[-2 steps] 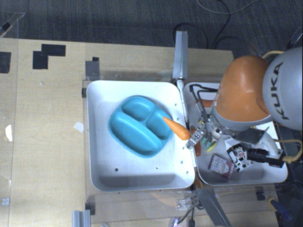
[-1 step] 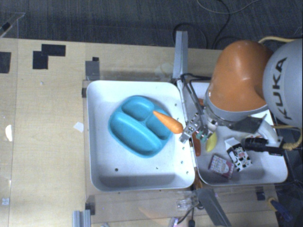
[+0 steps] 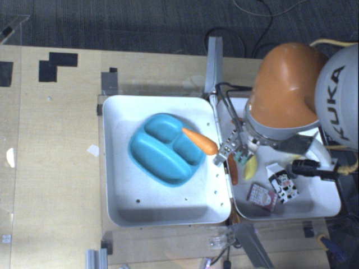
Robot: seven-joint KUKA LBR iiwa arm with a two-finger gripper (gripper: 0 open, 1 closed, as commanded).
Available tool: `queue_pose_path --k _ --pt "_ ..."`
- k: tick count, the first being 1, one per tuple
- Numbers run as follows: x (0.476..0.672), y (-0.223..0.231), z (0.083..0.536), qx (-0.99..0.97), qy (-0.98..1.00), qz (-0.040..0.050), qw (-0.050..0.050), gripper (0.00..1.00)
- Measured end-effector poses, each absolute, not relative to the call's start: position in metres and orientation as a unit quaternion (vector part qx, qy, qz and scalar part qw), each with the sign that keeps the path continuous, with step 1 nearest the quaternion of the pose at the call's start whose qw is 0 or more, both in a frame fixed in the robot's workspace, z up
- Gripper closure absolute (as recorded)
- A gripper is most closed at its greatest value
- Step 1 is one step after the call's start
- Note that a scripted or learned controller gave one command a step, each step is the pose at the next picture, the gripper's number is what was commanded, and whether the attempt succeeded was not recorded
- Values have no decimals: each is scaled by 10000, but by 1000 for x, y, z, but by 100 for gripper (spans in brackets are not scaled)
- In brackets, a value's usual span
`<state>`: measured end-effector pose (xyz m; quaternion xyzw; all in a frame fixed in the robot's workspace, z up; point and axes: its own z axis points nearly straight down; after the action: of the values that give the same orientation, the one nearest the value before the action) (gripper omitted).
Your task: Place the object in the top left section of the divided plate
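A blue divided plate (image 3: 162, 153) lies tilted in the left white bin (image 3: 120, 200). It has two small sections at its upper side and one long section below. An orange carrot (image 3: 199, 140) rests across the plate's right edge, over the right small section. Its thin tip points toward the plate's middle and its thick end hangs past the rim to the right. My gripper (image 3: 224, 154) is just past the carrot's thick end, above the wall between the two bins. Whether it touches the carrot is unclear. The arm's orange band (image 3: 283, 88) rises above the right bin.
The right bin (image 3: 322, 206) holds a brown sausage-like piece (image 3: 233, 172), a yellow item (image 3: 250, 166), a patterned card pack (image 3: 260, 196) and a black-and-white object (image 3: 283, 186). A metal post (image 3: 213, 66) stands behind the divider. Cables run along the arm.
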<state>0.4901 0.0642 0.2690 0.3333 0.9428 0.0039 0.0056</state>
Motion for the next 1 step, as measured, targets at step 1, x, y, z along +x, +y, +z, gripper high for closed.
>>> queue_pose_path --k 1 --pt "488 68 323 4079 9130 21 30 100"
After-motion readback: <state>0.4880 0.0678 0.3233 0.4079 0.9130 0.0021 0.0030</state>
